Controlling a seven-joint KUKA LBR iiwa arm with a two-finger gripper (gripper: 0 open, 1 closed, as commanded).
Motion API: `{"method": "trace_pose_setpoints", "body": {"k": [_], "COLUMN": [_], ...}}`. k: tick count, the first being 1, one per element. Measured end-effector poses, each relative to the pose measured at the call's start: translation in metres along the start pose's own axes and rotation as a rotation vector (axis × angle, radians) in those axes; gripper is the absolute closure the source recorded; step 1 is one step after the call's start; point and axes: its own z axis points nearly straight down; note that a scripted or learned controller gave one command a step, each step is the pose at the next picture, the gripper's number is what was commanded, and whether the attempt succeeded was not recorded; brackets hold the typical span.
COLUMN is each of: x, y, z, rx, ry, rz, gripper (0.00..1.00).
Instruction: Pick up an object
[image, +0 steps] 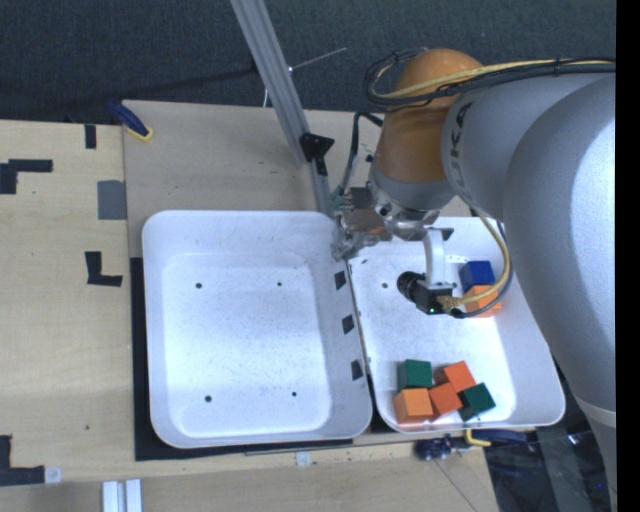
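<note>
The right bin (520, 345) holds several small blocks. Near its front edge lie a green block (415, 374), an orange block (413, 404), another orange block (458, 377) and a dark green block (477, 399), all clustered together. A blue block (478, 272) sits by the right wall with an orange piece (487, 298) just in front of it. My gripper (347, 232) hangs at the far left corner of the right bin, close to the rim shared with the left bin. It is well apart from both groups of blocks, and nothing shows held in it.
The left bin (170, 300) lies beside the right one, their rims touching in the middle. A slanted metal bar (285, 95) runs down from the top to the gripper's area. The grey arm (560, 200) covers the right bin's far right part.
</note>
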Motion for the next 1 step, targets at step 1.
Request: {"method": "trace_pose_setpoints", "body": {"k": [1], "x": [0.0503], "y": [0.0065], "z": [-0.0157], "rx": [-0.002], "ry": [0.001], "rz": [-0.001], "gripper": [1.0]}}
